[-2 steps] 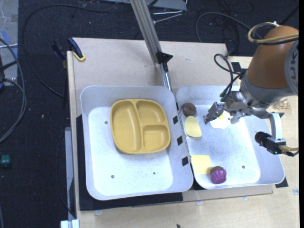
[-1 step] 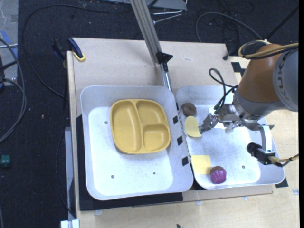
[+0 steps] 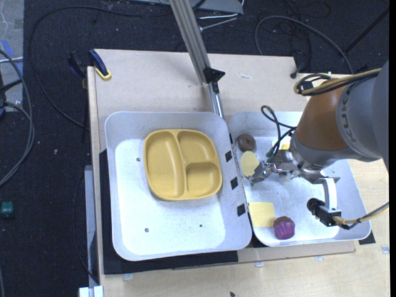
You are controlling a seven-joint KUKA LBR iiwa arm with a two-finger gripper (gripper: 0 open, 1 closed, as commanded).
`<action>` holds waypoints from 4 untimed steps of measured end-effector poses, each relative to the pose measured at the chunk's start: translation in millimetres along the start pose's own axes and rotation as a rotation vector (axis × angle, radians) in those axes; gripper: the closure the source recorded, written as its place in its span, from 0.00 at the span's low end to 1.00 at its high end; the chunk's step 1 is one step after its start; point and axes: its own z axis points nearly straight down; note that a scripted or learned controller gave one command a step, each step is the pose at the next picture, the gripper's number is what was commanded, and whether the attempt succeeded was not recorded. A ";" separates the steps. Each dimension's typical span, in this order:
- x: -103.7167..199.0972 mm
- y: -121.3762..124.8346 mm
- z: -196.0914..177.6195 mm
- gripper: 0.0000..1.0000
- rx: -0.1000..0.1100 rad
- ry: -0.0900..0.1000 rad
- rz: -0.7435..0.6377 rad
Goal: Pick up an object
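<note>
Gripper point(image 3: 258, 173) low inside the right bin point(image 3: 352, 184), near that bin's left wall, tips pointing left at the rim of a pale yellow disc point(image 3: 249, 163); touching or just short of it, cannot tell which. Finger spread hidden by the wrist and cables, so open or shut cannot tell; nothing seen clamped between the tips. Grey arm point(image 3: 362, 113) with its orange band point(image 3: 325, 119) reaching in from the right edge of the bench point(image 3: 154, 79), covering much of the right bin's far half. Black cables looping over the wrist, a black fitting with a yellow lead near the bin's right near corner. In the right bin: brown round piece point(image 3: 247, 143) by the far left corner, just beyond the pale yellow disc; yellow square block point(image 3: 261, 214) flat against the left wall toward the near edge; purple lump point(image 3: 284, 228) just right of the block, close to the near wall. All four apart from one another except disc and brown piece, which sit just beside each other. In the left bin point(image 3: 124, 184): yellow divided plate point(image 3: 183, 164) with three compartments, lying flat toward the far right part of that bin, well apart from the gripper. Blue and yellow clamp point(image 3: 99, 65) at the bench's far left corner. Metal pole point(image 3: 192, 33) slanting down from the far edge to the gap between the two bins.
</note>
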 end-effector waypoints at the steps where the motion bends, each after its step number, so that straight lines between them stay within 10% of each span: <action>1: 0.2 0.5 8.4 0.00 -0.004 -0.001 0.000; 2: -0.7 1.9 -3.2 1.00 -0.010 -0.003 0.002; 4: 3.4 -0.2 -89.6 1.00 -0.008 -0.001 -0.003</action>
